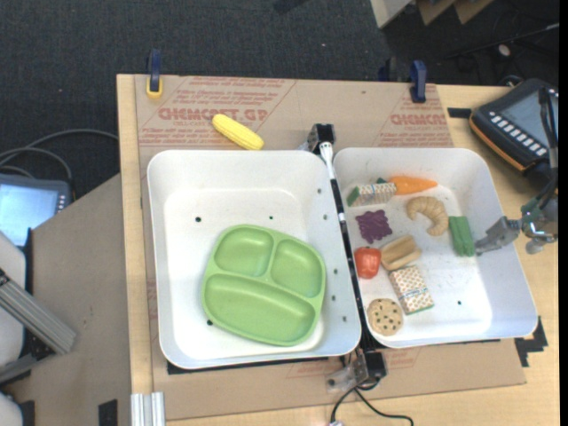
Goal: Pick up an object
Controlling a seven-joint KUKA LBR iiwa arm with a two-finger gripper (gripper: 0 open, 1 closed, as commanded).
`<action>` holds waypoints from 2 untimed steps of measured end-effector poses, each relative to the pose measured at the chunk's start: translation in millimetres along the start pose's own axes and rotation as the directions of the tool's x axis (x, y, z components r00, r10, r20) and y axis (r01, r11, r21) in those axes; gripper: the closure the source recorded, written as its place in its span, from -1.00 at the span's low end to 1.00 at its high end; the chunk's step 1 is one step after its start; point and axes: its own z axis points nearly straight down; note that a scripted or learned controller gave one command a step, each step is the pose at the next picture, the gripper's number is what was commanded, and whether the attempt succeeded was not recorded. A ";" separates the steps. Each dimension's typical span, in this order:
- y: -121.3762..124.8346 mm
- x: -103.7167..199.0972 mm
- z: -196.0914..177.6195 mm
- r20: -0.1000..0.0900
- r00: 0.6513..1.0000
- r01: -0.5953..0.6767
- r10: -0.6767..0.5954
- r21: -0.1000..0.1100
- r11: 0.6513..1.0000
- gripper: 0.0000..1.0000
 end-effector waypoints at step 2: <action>36.6 14.6 149.1 0.001 1.000 0.004 -0.004 -0.002 1.000 -1.00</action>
